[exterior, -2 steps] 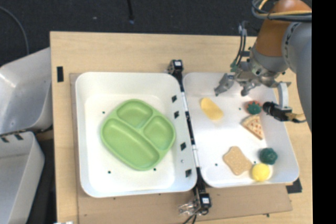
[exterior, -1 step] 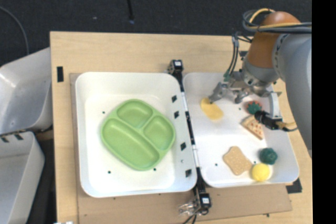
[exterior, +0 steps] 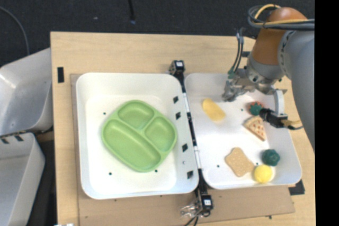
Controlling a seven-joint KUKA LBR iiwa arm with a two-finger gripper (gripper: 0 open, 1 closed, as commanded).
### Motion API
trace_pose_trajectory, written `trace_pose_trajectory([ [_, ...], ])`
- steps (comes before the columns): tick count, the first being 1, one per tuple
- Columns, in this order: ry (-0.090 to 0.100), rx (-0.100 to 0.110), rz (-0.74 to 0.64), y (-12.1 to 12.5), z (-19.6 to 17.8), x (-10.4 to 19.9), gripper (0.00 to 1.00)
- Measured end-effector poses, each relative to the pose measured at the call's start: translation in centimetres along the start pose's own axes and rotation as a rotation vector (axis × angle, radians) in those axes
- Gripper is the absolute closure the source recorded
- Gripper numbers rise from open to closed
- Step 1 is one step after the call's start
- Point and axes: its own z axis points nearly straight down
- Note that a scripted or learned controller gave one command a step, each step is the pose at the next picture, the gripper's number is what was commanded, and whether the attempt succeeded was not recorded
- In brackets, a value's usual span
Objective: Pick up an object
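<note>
1. I saw the wooden table [exterior: 63, 50] carrying 2 shallow white bins side by side: the left bin [exterior: 85, 177] and the right bin [exterior: 212, 177], joined along a black-clipped seam.
2. The left bin held 1 green divided plate [exterior: 139, 135] with 3 compartments, lying flat near the bin's middle and tilted on the diagonal. I saw nothing on the plate.
3. The right bin held the loose items. A pale yellow piece [exterior: 213, 110] lay toward the upper left of that bin, near the seam.
4. A tan, toast-like slice [exterior: 239, 161] lay near the bin's lower edge, with a yellow ball [exterior: 263, 173] just beside it on its right.
5. A dark green round item [exterior: 271, 156] sat just above the yellow ball, close to the bin's right wall.
6. A triangular slice with red spots [exterior: 256, 127] lay at the right side, between the dark green round item and a smaller green-and-red item [exterior: 256, 109] above it.
7. The arm [exterior: 270, 45] reached in from the right, grey with its orange band, bent down over the upper part of the right bin.
8. The gripper [exterior: 231, 91] hung low at the bin's upper area, just right of and above the pale yellow piece, apart from it.
9. I could not tell whether the jaws were spread or pressed together; I saw no item between them.
</note>
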Motion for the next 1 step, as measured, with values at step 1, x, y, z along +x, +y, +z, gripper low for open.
trace_pose_trajectory([
  [1,0.002,-0.003,-0.008,0.23,-5.71,0.87,1.00],
])
